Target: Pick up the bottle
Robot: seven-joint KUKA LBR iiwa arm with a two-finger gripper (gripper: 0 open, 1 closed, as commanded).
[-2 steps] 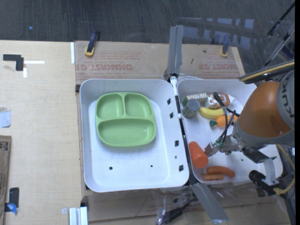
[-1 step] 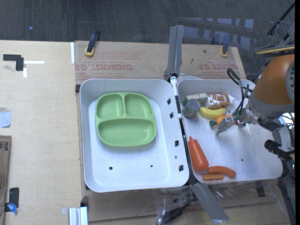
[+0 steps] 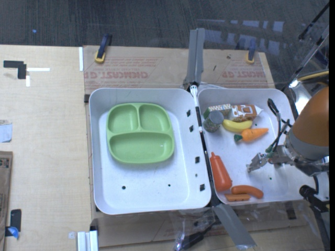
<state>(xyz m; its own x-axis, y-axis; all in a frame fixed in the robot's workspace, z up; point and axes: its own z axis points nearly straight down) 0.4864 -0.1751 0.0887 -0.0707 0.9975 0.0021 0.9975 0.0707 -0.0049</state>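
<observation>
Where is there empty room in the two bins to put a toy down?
Left bin: bare floor in front of the green plate. Right bin: a small patch between the bottle and gripper. Crowded at the back around the banana and carrot.

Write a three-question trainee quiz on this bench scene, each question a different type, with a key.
1. True or false: the green plate lies in the left bin.
2. Which item lies nearest the right bin's near rim? A) banana B) sausage C) carrot
3. Fill in: the red bottle lies against the right bin's ____ wall.

Key: 1 true; 2 B; 3 left.
</observation>
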